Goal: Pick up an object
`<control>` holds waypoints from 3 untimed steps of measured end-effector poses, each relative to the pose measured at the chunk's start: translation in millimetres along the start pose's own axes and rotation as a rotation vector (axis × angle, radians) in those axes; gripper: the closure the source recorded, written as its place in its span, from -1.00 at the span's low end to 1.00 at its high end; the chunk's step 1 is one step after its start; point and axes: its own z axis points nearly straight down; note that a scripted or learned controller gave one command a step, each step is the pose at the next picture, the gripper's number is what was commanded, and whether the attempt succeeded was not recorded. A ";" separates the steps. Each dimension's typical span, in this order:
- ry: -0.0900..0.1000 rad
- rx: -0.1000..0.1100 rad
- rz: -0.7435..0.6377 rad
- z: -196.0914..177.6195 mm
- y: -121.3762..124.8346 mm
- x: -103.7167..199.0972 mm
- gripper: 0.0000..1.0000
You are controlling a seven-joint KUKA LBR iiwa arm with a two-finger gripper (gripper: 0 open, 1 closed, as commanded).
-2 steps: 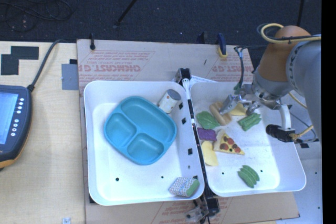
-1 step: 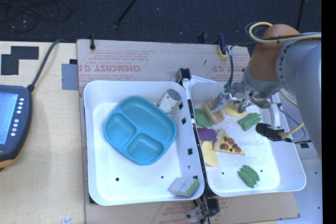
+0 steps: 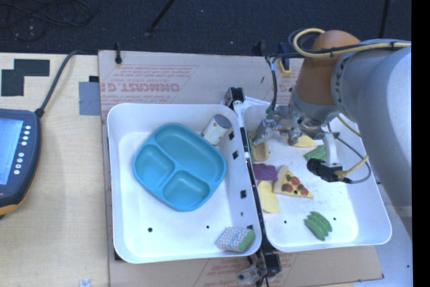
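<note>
The likeliest thing to be picked is a small tan piece (image 3: 261,152) lying at the far left of the right bin (image 3: 366,228), tight against the divider where the two bins meet. It sits just to the left of the gripper (image 3: 281,128) and slightly nearer than it, so the coming move turns on a short shift leftward and toward the near side, then down. Its shape is too small and shadowed to give a clear long axis. Whether the fingers are spread or closed cannot be told, as the wrist and cabling hide them, and nothing can be seen held there.

Just near of the tan piece lies a purple piece (image 3: 264,172), and beyond that a yellow piece (image 3: 268,198), both also along the divider. A pizza slice toy (image 3: 294,185) lies to their right, its point aimed to the far left. A pale yellow piece (image 3: 306,142) and a green piece (image 3: 316,153) lie right of the gripper, partly under the arm (image 3: 376,104), and a green pea pod (image 3: 318,225) lies well apart toward the near edge.

In the left bin (image 3: 124,212) a blue divided plate (image 3: 179,166) takes the middle, a small cup (image 3: 216,129) leans at the far right, and a patterned lump (image 3: 235,238) rests at the near right corner. The crowding against the divider wall looks like the main risk for a clean grip.
</note>
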 end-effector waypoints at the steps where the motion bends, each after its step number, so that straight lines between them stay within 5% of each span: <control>1: 0.008 0.001 0.002 -82.6 -0.6 -35.6 -1.00; 2: 0.011 0.015 0.002 -9.1 -4.3 -72.0 -1.00; 3: 0.010 0.010 0.000 8.5 -3.0 -100.0 -1.00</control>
